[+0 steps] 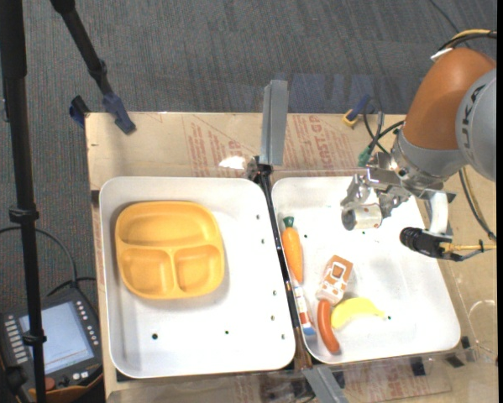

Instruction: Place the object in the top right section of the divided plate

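A yellow divided plate (170, 248) lies in the left half of the left bin (243, 334), with one long section at the back and two smaller ones in front; nothing lies in any of them. My gripper (362, 215) hangs over the back middle of the right bin (415, 300), well to the right of the plate. Below and left of it lie an orange carrot (293, 252), a small white and orange carton (336, 278), a yellow banana (356, 311) and a red sausage (327, 326). I see nothing clearly held.
A thin pen-like stick (300, 305) lies along the right bin's left wall. A grey upright post (274, 128) stands behind the divider between the bins. A black tripod pole (20, 183) stands at the far left, and cables trail from the arm's wrist (440, 242).
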`<state>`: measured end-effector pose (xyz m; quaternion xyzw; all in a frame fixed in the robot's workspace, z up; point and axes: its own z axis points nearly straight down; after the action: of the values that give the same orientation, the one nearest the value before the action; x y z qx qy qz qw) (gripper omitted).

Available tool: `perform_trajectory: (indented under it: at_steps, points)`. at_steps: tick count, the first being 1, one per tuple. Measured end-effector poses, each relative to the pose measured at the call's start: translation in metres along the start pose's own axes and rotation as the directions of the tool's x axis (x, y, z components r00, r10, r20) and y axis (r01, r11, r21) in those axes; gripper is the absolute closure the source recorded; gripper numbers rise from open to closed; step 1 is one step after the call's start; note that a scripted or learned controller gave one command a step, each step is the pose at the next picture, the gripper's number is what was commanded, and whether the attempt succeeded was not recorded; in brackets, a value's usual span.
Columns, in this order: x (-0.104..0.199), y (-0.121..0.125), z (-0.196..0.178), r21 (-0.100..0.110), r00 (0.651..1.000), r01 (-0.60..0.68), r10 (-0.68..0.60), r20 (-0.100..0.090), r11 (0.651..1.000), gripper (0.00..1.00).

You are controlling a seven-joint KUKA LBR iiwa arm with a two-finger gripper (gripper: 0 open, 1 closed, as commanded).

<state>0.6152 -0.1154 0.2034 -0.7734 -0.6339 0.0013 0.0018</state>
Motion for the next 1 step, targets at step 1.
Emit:
perform_trajectory:
  at_steps: [1]
  points:
    - [-0.0094,-0.0569,-0.0763,0.001,0.998,0.055,-0.055,0.001,0.998,1.0]
